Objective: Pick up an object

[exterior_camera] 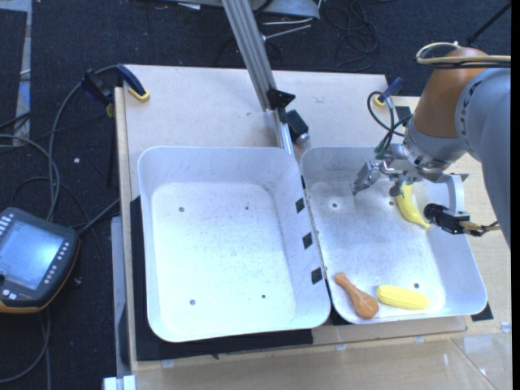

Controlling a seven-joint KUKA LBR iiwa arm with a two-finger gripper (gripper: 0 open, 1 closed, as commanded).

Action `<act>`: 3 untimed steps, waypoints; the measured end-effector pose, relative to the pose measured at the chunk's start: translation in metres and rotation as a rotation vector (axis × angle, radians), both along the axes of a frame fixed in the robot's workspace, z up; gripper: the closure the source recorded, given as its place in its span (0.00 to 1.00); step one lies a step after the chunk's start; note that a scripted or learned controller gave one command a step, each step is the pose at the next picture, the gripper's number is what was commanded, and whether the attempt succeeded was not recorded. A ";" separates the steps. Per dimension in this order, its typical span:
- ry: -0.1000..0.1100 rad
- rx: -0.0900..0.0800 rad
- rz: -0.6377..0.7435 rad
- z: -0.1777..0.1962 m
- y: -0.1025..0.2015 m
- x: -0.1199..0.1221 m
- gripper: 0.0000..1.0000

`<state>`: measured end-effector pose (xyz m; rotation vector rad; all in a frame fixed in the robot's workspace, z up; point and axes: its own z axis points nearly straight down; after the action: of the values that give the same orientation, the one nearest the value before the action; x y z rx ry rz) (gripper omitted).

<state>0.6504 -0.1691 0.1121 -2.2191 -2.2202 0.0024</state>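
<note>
claw (375,171): low in the right bin (455,275) near its back edge, fingers' state cannot tell | banana (409,207): lies just beside the claw, toward the tabletop's right edge | corn cob (401,297) and orange drumstick (357,294): side by side at the bin's front edge | left bin (154,242): beside it

Two white bins (219,242), faintly speckled grey, sit on a pale wooden tabletop (203,104). In the right bin: a yellow banana (409,207), yellow corn cob (401,297), and orange-brown drumstick (358,296).
</note>
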 end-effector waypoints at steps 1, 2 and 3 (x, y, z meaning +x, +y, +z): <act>-0.002 -0.001 0.000 -0.017 0.000 0.000 0.00; -0.003 -0.001 0.001 -0.006 0.001 0.000 1.00; -0.008 -0.002 0.000 0.052 0.004 -0.006 1.00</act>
<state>0.6441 -0.1655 0.1643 -2.2238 -2.2247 -0.0043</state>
